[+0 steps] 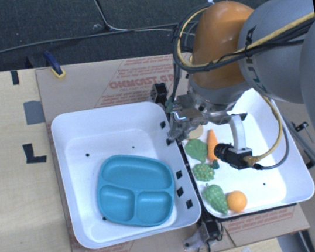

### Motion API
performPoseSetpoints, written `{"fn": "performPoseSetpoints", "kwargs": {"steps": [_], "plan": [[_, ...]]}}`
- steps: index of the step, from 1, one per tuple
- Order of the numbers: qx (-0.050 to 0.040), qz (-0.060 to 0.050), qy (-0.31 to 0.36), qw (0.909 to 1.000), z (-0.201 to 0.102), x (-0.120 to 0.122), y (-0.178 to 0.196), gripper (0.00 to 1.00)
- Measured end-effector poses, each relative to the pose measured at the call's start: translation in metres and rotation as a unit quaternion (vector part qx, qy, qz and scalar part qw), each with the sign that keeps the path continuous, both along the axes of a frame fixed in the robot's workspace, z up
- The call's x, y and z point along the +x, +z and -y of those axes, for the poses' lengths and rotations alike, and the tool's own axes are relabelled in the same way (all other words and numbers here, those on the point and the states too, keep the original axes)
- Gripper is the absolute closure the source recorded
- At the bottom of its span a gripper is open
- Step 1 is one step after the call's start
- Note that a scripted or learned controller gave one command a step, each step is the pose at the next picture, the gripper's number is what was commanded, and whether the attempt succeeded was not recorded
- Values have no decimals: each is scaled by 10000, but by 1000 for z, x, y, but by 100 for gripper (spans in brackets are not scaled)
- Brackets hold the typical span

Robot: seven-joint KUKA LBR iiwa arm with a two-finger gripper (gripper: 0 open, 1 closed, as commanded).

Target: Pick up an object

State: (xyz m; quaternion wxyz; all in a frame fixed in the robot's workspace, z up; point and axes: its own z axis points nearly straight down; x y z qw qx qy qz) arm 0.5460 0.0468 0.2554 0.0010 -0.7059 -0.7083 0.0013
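The right bin (285, 182) holds several toy foods along its left side. There is a pale green leafy piece (195, 149), an orange carrot (211, 143), a bumpy green piece (203, 172), another green piece (215, 197) and an orange ball (236, 200). A small beige item (196, 132) lies at the top of the group, partly hidden. My gripper (181, 127) hangs low at the bin's upper left corner, just above the beige item and the leafy piece. The grey and orange wrist covers much of it.
The left bin (70, 136) holds a blue divided tray (135, 190). A black camera module with a cable (236, 156) sticks out of the wrist over the right bin. The divider between the bins (185, 171) runs right beside the gripper.
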Motion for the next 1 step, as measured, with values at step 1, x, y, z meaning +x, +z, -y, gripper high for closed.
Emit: {"fn": "performPoseSetpoints", "kwargs": {"steps": [1], "plan": [[4, -5, 15, 10000, -54, -17, -14, 100]]}}
